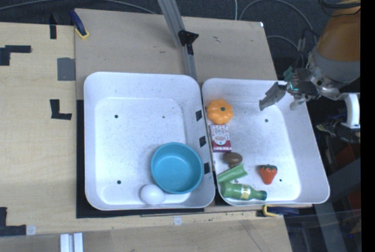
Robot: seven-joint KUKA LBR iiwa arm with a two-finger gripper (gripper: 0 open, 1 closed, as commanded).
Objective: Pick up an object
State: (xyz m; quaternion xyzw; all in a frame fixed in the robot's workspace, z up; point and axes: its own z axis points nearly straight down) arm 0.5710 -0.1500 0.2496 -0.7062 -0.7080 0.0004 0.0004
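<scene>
Six small things are sitting in the right bin (pixel 304 145), any of them fair game: an orange pumpkin (pixel 220 111) near the left wall, a little red-and-white carton (pixel 221 139) lying just below it, a brown nut-like lump (pixel 233 158) under that, then a green tube (pixel 232 174) and a green bottle (pixel 242 191) lying on its side at the near edge, with a red strawberry (pixel 268 173) just to their right. Nothing is being held. The gripper (pixel 273 96) is hovering over the bin's upper right part, well apart from the toys, though whether its fingers are spread or closed I cannot tell from this angle.

Two white bins are resting side by side on a pale wooden bench (pixel 129 40), dark carpet showing behind it. The left bin (pixel 102 128) is carrying one blue bowl (pixel 176 167) and one white ball (pixel 152 193) touching the bowl's lower left rim.
</scene>
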